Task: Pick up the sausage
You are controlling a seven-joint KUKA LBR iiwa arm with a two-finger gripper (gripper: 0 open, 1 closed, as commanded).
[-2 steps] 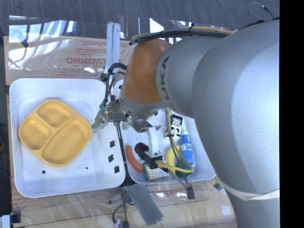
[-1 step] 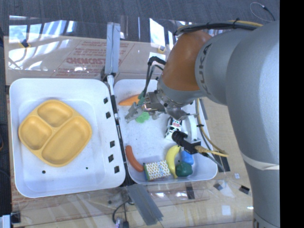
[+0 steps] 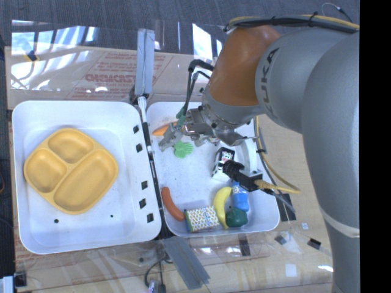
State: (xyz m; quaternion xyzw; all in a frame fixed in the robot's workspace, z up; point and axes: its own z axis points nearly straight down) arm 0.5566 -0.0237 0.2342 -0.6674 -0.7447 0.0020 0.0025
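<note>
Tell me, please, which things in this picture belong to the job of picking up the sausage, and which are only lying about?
Belong to the job:
- sausage, by the left wall of the right bin
- gripper, over that bin's far end

Only lying about:
- banana
- patterned box
- green leafy piece
- orange piece
- yellow divided plate in the left bin

White bins (image 3: 24,182), yellow three-part plate (image 3: 70,170), orange-red sausage (image 3: 171,204), yellow banana (image 3: 221,204), green-and-gold patterned box (image 3: 201,219), green leafy toy (image 3: 182,149), grey arm (image 3: 317,72) with orange band (image 3: 241,66).
</note>
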